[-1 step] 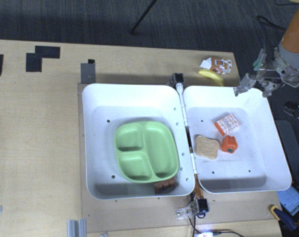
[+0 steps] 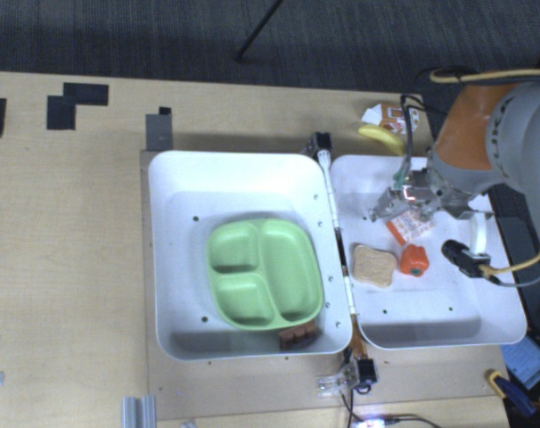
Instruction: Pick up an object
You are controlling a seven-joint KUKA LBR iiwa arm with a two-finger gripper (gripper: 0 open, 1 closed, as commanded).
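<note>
Hand (image 2: 411, 196) low in right bin (image 2: 448, 324), over red-white packet (image 2: 411, 228); can't tell its state. Bread slice (image 2: 374, 265) & orange block (image 2: 414, 260) just beside, nothing lifted. Green tray (image 2: 264, 272) in left bin (image 2: 176, 239).

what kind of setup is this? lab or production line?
Most likely a robotics lab bench for pick tests. Two white bins sit side by side on a wooden bench, toy food such as a bread slice lies in the right one, and loose cables run along the edge.
</note>
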